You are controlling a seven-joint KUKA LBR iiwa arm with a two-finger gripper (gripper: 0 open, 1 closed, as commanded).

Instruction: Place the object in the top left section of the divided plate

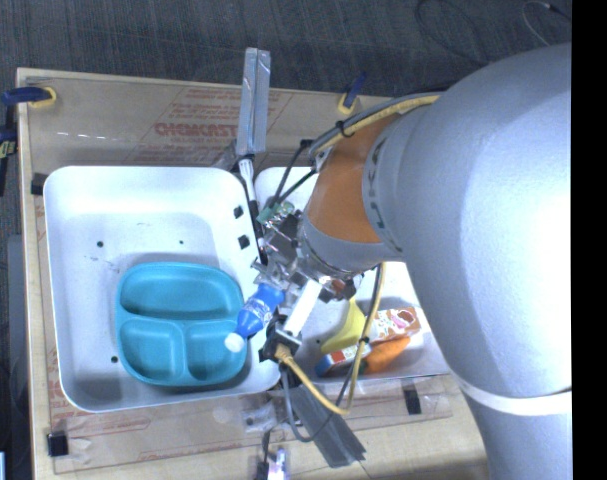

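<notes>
Taking the divided plate (178, 321) as the landmark: it lies in the left bin (83, 228), its two small sections along the near edge and the one long section across the far side. At its near right rim sits a small blue bottle (253, 318) with a white cap (233, 343), cap end just over the rim, body slanting up toward the gripper (276, 313). The claw appears to be closed on the bottle's upper end, though the wrist hides much of the contact. Right of the plate, in the other bin (423, 363), lie a yellow item (348, 333) and an orange packet (388, 343). To do this step well, I judge the bottle should travel across to the plate's far left corner, stay low, and be released only once it is fully inside that section, since a round bottle may roll.
</notes>
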